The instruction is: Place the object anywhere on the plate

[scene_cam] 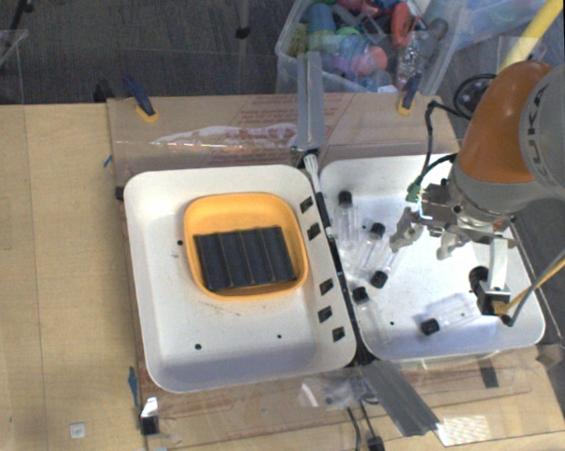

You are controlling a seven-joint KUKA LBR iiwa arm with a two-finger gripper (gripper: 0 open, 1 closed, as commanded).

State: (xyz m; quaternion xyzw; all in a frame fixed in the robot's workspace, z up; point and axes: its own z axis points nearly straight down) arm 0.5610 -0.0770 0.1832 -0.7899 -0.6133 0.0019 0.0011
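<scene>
- Hanging over the right bin (526, 335), the gripper (424, 237) has its jaws spread, with bare bin floor between them; nothing is held.
- Nearest tube (370, 249): clear, black-capped, lying just beside the jaws on the plate side. Two black caps (378, 279) lie just past it; whether both belong to tubes cannot be told.
- Other tubes: one (345, 211) farther out on that side, near the divider (326, 255); one (447, 309) on the side of the jaws toward the front rim.
- Likely fault 1: the tubes are round, slick and crowded, so closing jaws may roll one aside or pinch two at once.
- Likely fault 2: a descent slightly off centre would probably close on the bin floor alone.
- Plate (193, 224): orange, in the left bin (154, 272), well apart from the jaws beyond the divider.
- Likely fault 3: a loosely gripped tube may slip during the crossing or catch the divider.
- Dark ridged insert (245, 257) on the plate: a released tube may roll along it and off.
</scene>
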